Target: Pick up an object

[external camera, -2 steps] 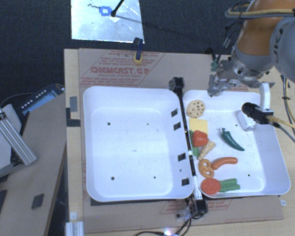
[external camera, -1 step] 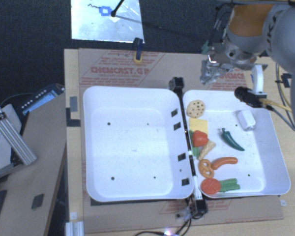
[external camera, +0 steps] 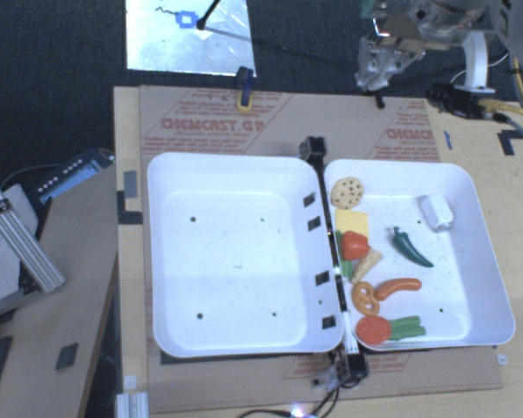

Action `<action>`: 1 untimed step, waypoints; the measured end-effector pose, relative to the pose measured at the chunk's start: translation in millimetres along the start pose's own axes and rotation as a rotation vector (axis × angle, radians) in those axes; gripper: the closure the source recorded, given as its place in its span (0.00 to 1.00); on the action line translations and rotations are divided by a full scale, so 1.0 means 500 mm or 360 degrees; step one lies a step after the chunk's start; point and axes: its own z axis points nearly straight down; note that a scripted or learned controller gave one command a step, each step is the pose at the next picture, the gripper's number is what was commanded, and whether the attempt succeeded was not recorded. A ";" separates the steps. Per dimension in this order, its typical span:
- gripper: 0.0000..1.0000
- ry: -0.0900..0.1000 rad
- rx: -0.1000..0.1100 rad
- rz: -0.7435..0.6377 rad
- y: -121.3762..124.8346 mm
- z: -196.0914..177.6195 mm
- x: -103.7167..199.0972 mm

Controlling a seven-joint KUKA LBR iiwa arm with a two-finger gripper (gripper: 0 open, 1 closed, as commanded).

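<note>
— Toy food fills the right bin (external camera: 471,225), mostly along its left wall. At the top sits a round cookie (external camera: 347,192), just below it a yellow cheese slice (external camera: 352,225), then a red tomato piece (external camera: 355,245) touching the cheese's lower edge.

— And further down?

— A pretzel (external camera: 363,298) lies beside an orange sausage (external camera: 397,287), the two nearly touching. Near the front wall a red tomato slice (external camera: 373,329) rests against green beans (external camera: 406,326). A dark green pepper (external camera: 410,246) lies alone near the middle, and a white block (external camera: 436,212) sits toward the right side, well apart from the rest.

— Where is the gripper?

— Gripper (external camera: 376,75) hangs above the bench beyond the far edge of the right bin, over the cardboard sheet (external camera: 218,124), well apart from every item. Nothing sits between its fingers; whether they are spread or closed I cannot tell from this angle.

— The other bin?

— Left bin (external camera: 235,251) sits beside the right one, their walls touching along a row of black clips (external camera: 318,225). A yellow clamp (external camera: 244,94) stands at the far edge of the cardboard.
</note>
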 end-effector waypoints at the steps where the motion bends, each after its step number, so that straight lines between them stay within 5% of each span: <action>1: 1.00 0.0003 0.0012 -0.0003 -0.018 -0.160 0.153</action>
